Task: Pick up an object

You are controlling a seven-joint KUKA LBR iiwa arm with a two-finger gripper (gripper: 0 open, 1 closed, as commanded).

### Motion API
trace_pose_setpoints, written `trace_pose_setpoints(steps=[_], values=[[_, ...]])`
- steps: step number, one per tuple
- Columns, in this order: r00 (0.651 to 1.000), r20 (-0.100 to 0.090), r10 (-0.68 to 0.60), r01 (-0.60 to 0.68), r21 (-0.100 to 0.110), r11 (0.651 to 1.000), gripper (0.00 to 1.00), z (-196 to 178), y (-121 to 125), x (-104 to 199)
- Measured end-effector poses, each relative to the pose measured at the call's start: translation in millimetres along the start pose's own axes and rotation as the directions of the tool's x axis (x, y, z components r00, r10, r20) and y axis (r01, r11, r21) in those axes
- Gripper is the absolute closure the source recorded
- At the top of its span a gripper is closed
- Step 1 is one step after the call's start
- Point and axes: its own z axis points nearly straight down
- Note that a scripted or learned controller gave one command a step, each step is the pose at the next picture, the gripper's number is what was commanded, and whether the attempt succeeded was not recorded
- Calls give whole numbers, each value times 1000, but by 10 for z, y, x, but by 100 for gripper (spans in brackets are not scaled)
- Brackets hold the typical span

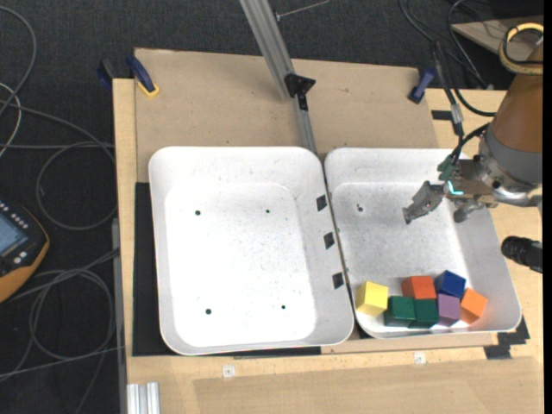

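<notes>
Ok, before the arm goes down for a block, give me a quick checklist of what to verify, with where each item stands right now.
1. Blocks lie within the right bin: ok, all clustered at its near edge.
2. Tool carries nothing: ok, no block at it.
3. Tool above a block: not ok, it hangs over bare bin floor, beyond the cluster.
4. A block stands apart for a clean grab: ok, the yellow block sits at the cluster's left end.
5. Other blocks have room around them: not ok, the green block, purple block and orange block are packed together.
6. Finger opening: cannot tell.
</notes>
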Motion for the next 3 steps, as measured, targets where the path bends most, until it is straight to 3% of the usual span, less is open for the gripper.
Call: trace_pose_setpoints(steps=[1,2,3], values=[[1000,1,0,0,-5,1000,0,-20,8,-1],[1000,0,2,-2,1,1000,0,509,-54,-86],[1000,-1,0,0,2,1000,0,1030,-51,24]])
